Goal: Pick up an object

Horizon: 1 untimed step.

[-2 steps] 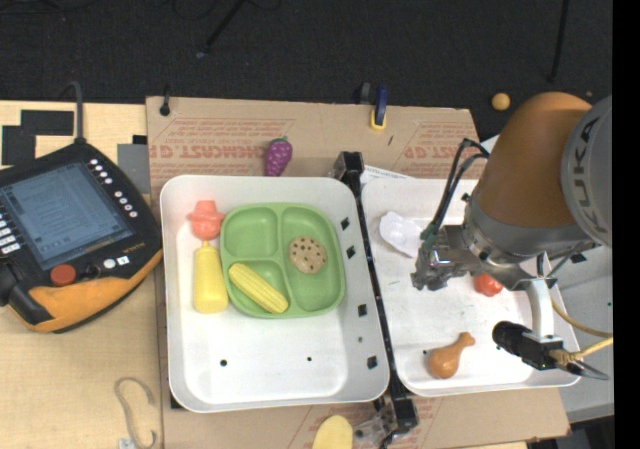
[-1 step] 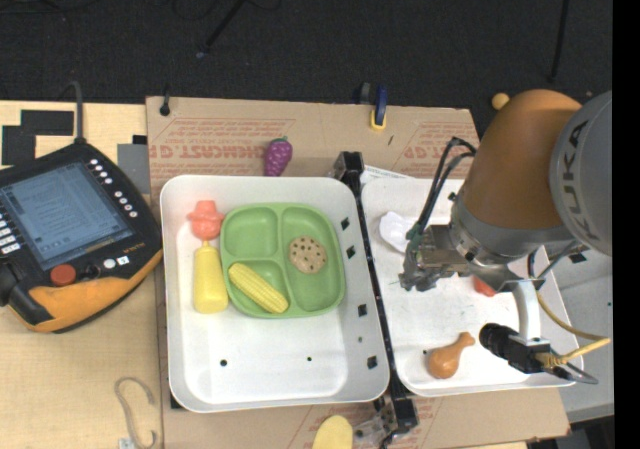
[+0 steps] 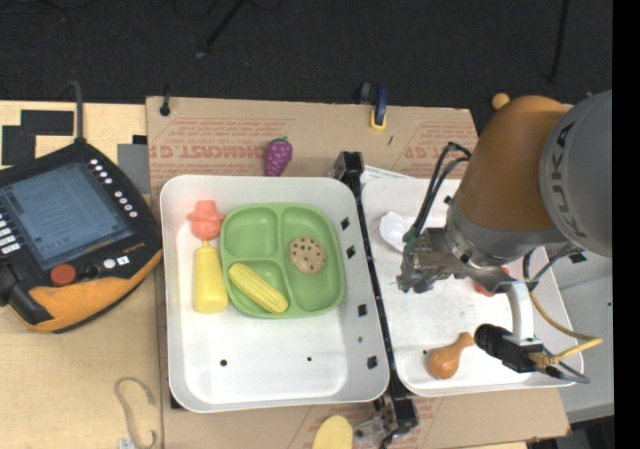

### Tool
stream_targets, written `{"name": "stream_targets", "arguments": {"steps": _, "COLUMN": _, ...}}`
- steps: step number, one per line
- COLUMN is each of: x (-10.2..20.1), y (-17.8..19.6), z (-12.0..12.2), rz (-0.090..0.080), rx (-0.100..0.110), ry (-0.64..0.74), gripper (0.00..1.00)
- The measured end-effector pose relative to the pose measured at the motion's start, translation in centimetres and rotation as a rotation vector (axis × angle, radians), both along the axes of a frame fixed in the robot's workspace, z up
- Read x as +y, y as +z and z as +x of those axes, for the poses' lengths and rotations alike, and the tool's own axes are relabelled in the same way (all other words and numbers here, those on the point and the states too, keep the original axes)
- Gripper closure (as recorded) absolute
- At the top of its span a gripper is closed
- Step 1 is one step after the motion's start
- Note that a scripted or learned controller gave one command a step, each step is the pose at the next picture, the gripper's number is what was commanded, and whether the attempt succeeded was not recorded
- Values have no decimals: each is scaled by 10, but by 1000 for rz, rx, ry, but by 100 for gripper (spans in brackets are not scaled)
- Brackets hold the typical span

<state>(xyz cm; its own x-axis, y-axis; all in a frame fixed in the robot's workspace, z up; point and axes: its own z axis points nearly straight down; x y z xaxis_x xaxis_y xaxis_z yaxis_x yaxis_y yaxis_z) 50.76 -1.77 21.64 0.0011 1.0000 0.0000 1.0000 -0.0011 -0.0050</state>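
Reaching in from the right, arm (image 3: pixel 540 177) bent low over the right bin (image 3: pixel 440 357); gripper (image 3: pixel 418 272) near centre frame, grip state impossible to tell. Lower right: brown drumstick toy (image 3: pixel 448 355) on that bin's floor. Left bin (image 3: pixel 260 367): green plate (image 3: pixel 260 237) bearing corn (image 3: pixel 258 287) and cookie (image 3: pixel 307 255).

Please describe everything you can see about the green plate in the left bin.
The green plate is a rounded square of glossy plastic with three compartments. It lies flat in the upper middle of the left bin. A yellow corn cob lies slanted across the lower left compartment, and a round brown cookie sits in the right compartment. The upper left compartment holds nothing. A yellow bottle lies right beside its left edge, seemingly touching it.
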Motion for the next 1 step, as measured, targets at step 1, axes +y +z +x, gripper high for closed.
{"name": "stream_targets", "arguments": {"steps": 1, "x": -1, "y": 1, "z": 1, "rz": 0, "rx": -1, "ry": 0, "gripper": 100}}
